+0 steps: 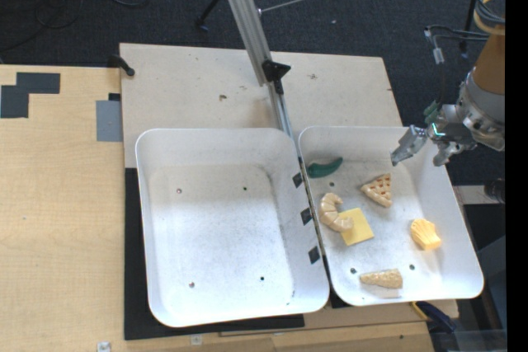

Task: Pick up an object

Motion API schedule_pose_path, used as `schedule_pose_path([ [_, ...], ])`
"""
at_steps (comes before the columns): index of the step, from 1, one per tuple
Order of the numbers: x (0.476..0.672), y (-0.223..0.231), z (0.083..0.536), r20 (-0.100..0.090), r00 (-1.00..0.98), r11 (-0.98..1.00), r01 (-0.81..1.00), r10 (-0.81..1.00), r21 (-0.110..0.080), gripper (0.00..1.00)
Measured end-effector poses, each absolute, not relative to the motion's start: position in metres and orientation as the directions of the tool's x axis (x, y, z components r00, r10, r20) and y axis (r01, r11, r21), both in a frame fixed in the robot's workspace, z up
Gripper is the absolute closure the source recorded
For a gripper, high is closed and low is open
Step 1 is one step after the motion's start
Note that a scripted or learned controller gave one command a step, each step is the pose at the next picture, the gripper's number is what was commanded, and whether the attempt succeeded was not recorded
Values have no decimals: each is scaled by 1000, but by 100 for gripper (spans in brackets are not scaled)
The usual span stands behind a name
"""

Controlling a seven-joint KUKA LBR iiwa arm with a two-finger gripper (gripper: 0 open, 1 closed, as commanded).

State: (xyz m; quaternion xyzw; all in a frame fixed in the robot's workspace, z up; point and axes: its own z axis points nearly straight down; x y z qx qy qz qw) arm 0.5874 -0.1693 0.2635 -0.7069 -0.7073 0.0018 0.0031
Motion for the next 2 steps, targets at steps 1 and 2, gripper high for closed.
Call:
schedule_pose_path([
  [1, 588, -169, 266, 1, -1, 1, 1000, 1000, -3, 0],
  [2, 588, -176, 205, 2, 1, -1, 1000, 1000, -9, 0],
])
